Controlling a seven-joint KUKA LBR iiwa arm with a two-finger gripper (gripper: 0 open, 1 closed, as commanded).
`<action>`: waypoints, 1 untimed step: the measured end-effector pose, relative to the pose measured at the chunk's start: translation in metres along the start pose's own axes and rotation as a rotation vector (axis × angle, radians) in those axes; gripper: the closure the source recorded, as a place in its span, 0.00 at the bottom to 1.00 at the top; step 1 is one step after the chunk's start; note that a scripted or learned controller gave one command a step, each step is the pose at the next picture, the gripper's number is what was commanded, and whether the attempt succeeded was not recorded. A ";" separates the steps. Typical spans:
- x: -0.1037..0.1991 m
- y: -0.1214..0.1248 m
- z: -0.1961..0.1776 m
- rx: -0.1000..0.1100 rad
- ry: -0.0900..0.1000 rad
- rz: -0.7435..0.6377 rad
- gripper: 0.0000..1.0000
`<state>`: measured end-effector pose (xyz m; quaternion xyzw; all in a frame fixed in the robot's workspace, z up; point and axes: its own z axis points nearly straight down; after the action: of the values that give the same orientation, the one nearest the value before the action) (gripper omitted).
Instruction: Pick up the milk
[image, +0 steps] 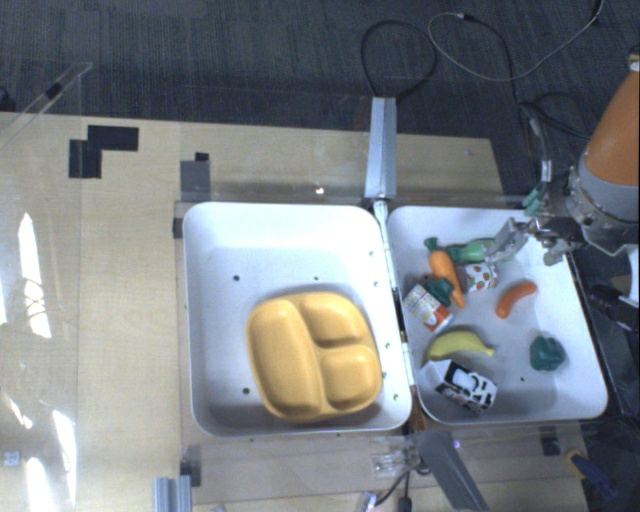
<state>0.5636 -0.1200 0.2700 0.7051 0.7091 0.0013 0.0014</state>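
Hovering over right bin (590, 330) top edge, gripper (528, 238) is being held with fingers parted, nothing between; milk (428, 304) is lying near left wall.

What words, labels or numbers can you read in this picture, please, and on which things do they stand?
None can be read.
Milk carton: coloured print, too small and blurred.
Black-and-white carton: markings too blurred.
Small red-and-white box: pattern, no legible text.
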 end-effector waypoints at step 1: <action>0.002 0.016 0.096 0.000 0.000 -0.230 0.00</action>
<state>0.5803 -0.1181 0.1739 0.6190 0.7854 0.0011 0.0015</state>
